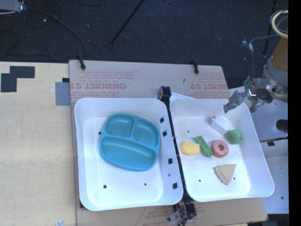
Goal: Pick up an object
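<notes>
Plastic toy foods, right of centre in the right bin [263, 173]: pink doughnut [219, 148], green bean [204, 146]; light, rigid, slippery, best pinched across narrow sides. Gripper [244, 99] at upper right, fingers spread, empty.

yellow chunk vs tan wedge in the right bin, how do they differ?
The yellow rounded chunk is bright and lumpy; the tan triangular wedge is paler, with straight edges and a point. The chunk touches the green stick near the bin's middle; the wedge lies alone, closer to the near edge. Both rest flat in the right white bin.
</notes>
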